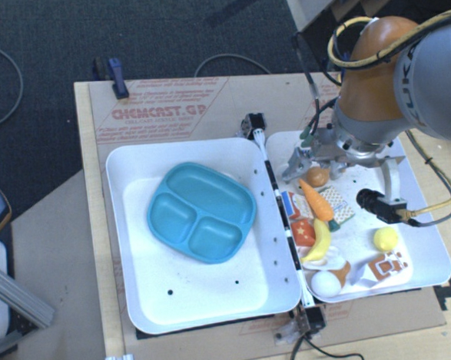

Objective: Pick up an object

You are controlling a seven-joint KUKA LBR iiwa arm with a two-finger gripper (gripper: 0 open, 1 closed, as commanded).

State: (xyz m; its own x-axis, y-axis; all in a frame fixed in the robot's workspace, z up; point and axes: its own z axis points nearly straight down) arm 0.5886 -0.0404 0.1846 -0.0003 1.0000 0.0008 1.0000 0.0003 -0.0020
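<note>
Carrot [316, 202]: probably the easiest thing to go by. Orange, tapered, green stub at the lower end. Long axis runs on a diagonal, fat green end toward the right bin's near edge, thin tip toward the far-left corner.
Where it sits: left half of the right bin [431, 257], just beside the dividing wall between the two bins.
Banana [320, 242]: yellow, curved, lying just below the carrot's green end, long axis roughly toward the near edge.
Tomato-ish red thing [303, 231]: touching the banana on its left, hard against the bin's left wall.
Brown round thing [315, 177]: right at the carrot's thin tip, under the hand.
Other bits: a lemon [385, 239] toward the right side, a white egg [325, 283] at the near-left corner, an orange-and-white box [388, 265] near the near edge.
Hand [317, 161]: hovers over the far-left part of the right bin, above the brown thing. Honestly the view is too cluttered there, so I can't tell whether it's apart or together.
Left bin [128, 221]: has a blue divided plate [202, 211] sitting about in the middle, tilted diagonally.
Table [92, 146]: brown board with red printing along the far edge.
</note>
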